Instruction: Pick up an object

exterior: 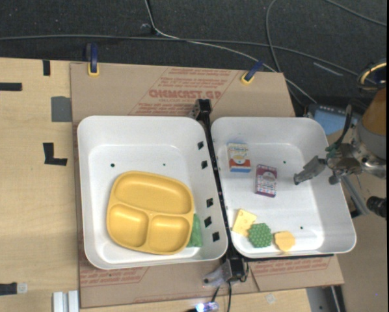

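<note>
The jaws (309, 172) hover over the right edge of the right bin (311, 130), and whether they are open or closed cannot be told; nothing shows between them. In that bin a small white carton (239, 156) lies near the divider, with a maroon box (266, 180) just beside it. Along the near wall sit a yellow wedge (243, 221), a green bumpy piece (259, 234) and an orange-yellow piece (285, 240). The left bin (97, 130) holds a yellow divided tray (149, 211).
</note>
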You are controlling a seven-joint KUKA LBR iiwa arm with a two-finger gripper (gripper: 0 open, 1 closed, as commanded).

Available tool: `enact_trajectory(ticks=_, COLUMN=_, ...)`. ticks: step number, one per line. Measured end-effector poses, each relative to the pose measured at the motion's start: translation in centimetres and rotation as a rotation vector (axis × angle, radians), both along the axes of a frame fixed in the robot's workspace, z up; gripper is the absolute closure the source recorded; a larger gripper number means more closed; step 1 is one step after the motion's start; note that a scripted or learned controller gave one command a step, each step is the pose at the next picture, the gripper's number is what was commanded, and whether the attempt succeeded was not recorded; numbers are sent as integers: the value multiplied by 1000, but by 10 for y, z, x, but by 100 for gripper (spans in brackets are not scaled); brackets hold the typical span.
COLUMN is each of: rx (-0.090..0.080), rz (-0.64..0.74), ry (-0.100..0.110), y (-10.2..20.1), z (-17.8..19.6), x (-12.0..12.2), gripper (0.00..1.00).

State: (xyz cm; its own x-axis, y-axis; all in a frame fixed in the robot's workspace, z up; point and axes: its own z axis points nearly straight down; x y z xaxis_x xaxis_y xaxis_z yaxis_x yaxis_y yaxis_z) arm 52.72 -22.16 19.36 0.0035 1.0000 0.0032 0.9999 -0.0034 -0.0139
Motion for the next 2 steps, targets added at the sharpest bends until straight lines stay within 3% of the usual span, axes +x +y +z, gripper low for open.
enact_trajectory(ticks=1, rx=-3, rz=4, ry=-12, y=0, z=7, x=3, gripper=0)
enact_trajectory(ticks=2, rx=-2, rz=5, ry=-8, y=9, z=-55, x=3, gripper=0)
